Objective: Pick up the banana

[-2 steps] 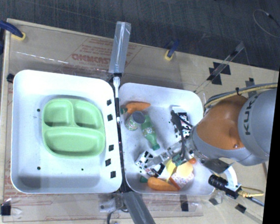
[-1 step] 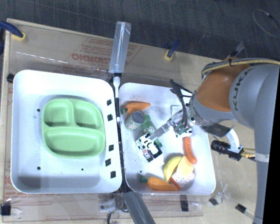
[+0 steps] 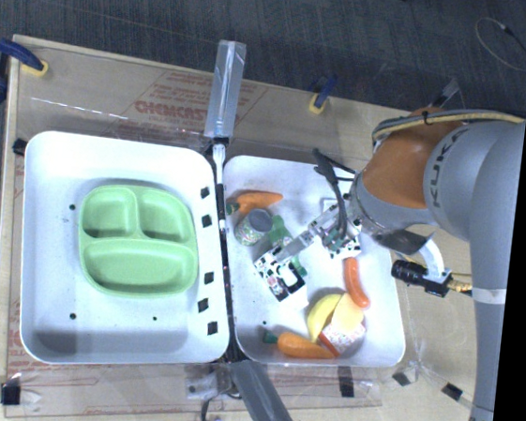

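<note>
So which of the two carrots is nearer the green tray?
The upper carrot, by the divider at the right bin's top; the other carrot lies at its bottom edge.

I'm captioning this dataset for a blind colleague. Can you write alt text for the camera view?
A grey arm with an orange band reaches from the right, its gripper low in the right bin, left of the yellow banana. Two carrots and a red sausage lie around it; the left bin holds a green divided tray.

Light wooden worktop [image 3: 117, 84] with red printing carries two shallow white plastic bins side by side: one [image 3: 29, 320] well left of the tool [image 3: 336, 234], the other [image 3: 277, 173] directly beneath it.
</note>
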Controlling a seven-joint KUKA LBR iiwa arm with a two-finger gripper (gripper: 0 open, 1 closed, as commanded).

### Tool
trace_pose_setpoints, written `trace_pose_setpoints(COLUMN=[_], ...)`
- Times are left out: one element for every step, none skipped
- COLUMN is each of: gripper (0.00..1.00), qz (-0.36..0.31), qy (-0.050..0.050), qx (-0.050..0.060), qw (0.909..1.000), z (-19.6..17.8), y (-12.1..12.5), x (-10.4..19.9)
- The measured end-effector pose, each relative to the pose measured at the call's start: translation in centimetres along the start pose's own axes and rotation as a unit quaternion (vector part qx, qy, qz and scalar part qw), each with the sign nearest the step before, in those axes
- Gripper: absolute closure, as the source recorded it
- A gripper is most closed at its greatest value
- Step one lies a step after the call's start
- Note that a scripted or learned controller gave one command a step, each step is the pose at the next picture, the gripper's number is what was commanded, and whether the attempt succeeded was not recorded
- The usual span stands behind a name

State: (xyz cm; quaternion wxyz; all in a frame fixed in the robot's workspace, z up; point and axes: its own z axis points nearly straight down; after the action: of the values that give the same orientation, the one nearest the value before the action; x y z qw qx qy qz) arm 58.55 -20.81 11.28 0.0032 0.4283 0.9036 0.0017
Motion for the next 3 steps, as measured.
trace_pose_setpoints(gripper=[0.0, 0.0, 1.0], qz=[0.074, 0.055, 0.053], qy=[0.002, 0.003, 0.002], qx=[0.003, 0.003, 0.003], qw=[0.9972, 0.9985, 0.9986], z=[-6.6, 2.1, 1.1], y=[-6.0, -8.6, -8.5], x=[5.8, 6.7, 6.7])
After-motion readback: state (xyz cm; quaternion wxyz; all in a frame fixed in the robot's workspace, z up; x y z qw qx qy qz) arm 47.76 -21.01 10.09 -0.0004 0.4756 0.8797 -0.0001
